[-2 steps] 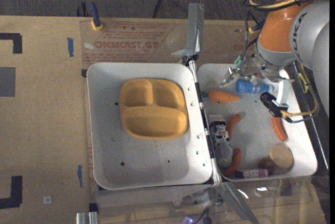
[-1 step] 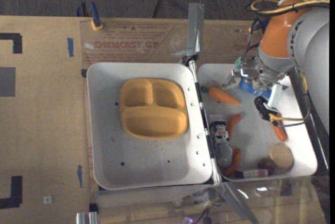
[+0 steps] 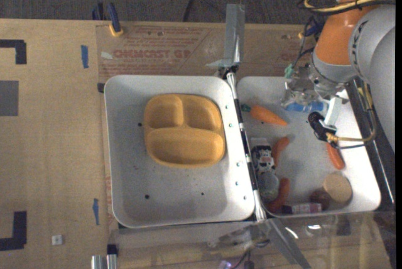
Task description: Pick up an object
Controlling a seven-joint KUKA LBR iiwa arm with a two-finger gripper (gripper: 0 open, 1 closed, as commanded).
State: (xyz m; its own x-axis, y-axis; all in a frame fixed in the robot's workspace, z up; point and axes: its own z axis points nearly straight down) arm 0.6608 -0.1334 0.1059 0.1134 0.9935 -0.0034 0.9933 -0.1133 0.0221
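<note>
Bench was a plywood sheet with blue tape bits and black corner marks. Two shallow white bins sat directly on it, side by side, touching along a shared edge. Right bin lay under the gripper, which hung over its far-left corner. Left bin sat further left of the gripper, past the divider. A metal bracket stood on the bench just beyond the seam, up-left of the gripper.
</note>
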